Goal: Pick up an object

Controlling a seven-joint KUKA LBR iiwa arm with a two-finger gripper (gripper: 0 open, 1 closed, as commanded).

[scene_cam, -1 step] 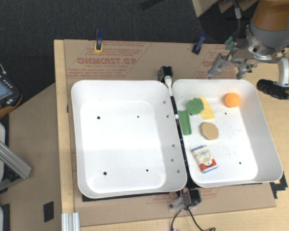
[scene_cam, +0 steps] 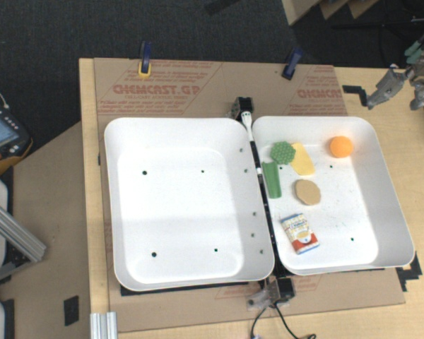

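Orange ball (scene_cam: 341,146) lies in the right bin (scene_cam: 389,210), well below-left of the claw (scene_cam: 390,83), grip state unclear.

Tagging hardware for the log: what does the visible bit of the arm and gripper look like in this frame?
At the camera view's upper right edge sits the gripper: a pale grey metal piece with a dark, thin finger-like part pointing left over the bench. Beside it are grey-white fittings with a small teal accent. It is small and blurred; no cables or markings can be made out.

Grey metal gripper (scene_cam: 390,85) pokes in at the right edge, angular and pale, with a dark finger-like tip.
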